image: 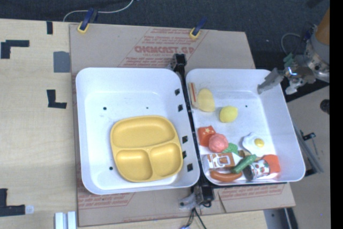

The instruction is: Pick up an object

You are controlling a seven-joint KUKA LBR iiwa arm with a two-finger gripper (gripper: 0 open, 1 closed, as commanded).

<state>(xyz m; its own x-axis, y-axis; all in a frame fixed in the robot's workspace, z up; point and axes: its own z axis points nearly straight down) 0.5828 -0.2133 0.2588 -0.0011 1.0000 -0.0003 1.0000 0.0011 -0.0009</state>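
Note:
My gripper (275, 83) hangs over the upper right rim of the right bin (246, 76), above and to the right of the toys, with nothing in it. Toy food lies in that bin. A pale yellow piece (206, 100) and a small lemon (229, 113) sit near the middle. Lower down are a red block (206, 133), a pink ball (218, 142), a fried egg (253, 142), a green piece (244, 161), a sausage (225, 176) and a small can (260, 169).
The left bin (107, 88) holds a yellow divided plate (144, 147). A black clip (179, 63) joins the bins at the top of their shared wall. Both bins rest on a cardboard sheet (155, 48) clamped to the bench.

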